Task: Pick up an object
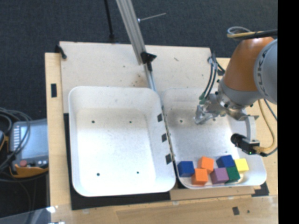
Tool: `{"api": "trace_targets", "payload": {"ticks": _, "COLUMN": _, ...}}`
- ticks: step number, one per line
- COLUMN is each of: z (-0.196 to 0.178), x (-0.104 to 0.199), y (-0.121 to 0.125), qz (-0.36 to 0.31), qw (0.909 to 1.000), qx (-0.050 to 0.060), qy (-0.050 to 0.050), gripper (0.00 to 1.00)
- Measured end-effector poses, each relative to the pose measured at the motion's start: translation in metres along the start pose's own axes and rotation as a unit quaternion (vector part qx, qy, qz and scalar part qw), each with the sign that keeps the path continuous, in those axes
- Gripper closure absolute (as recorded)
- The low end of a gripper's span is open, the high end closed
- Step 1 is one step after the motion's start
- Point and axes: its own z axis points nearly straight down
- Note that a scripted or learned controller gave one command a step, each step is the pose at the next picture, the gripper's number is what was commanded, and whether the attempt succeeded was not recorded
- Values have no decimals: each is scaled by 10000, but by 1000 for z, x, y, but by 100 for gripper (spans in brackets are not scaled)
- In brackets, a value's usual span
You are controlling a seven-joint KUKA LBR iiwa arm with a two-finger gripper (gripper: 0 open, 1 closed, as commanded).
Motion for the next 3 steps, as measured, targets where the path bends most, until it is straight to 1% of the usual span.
{"api": "trace_targets", "payload": {"ticks": 1, "z": 1, "x": 53, "y": 4, "qz": -16, "qw": 10000, "qx": 23, "qy": 11, "gripper": 100}}
{"api": "trace_targets", "payload": {"ticks": 2, "z": -2, "x": 109, "y": -8, "qz": -18, "qw": 10000, "qx": 30, "qy": 14, "gripper": 100}}
{"api": "trace_targets", "payload": {"ticks": 3, "z": -12, "x": 154, "y": -3, "qz": -15, "qw": 10000, "qx": 22, "qy": 12, "gripper": 100}}
